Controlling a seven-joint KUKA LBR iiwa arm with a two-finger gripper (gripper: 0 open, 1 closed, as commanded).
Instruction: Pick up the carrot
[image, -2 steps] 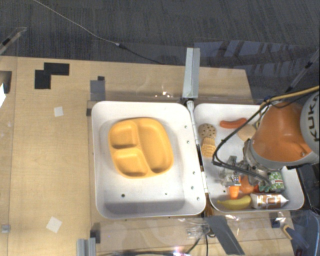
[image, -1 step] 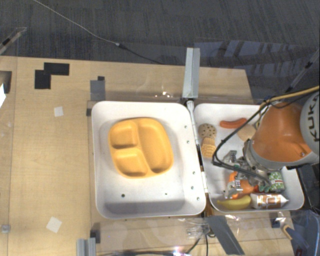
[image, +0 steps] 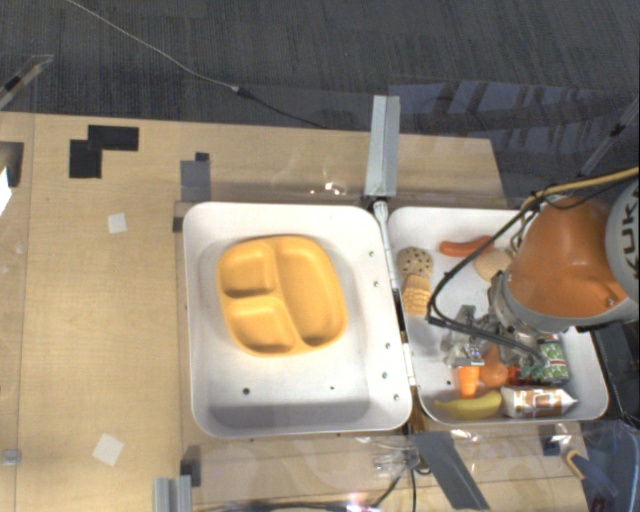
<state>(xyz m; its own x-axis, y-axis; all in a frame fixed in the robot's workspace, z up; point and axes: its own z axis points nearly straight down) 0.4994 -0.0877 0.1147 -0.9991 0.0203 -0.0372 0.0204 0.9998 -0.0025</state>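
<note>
My grey arm with its orange band (image: 568, 270) reaches in from the right, over the right-hand shallow white bin (image: 592, 392). My claw (image: 474, 350) hangs low in that bin's near half, amid dark cables and metal parts; I cannot tell whether it is apart or together.

The small orange carrot (image: 467, 380) lies directly under my claw, touching or almost touching it. Only a short stub shows, so its long axis and the way it points are unclear.

Things crowd it closely. A yellow banana (image: 470, 405) lies just below it along the bin's near wall. A reddish rounded item (image: 493, 374) sits at its right side. Further right are a green packet (image: 548, 362) and a brown and white carton (image: 538, 402). Toward the far wall lie a long orange-red sausage-shaped item (image: 464, 246), a speckled round cookie (image: 413, 263) and a pale yellow ridged piece (image: 415, 295).

The left-hand white bin (image: 200, 300) holds a yellow plastic divided tray (image: 282, 293). Both bins rest on the pale wooden surface (image: 90, 330).
</note>
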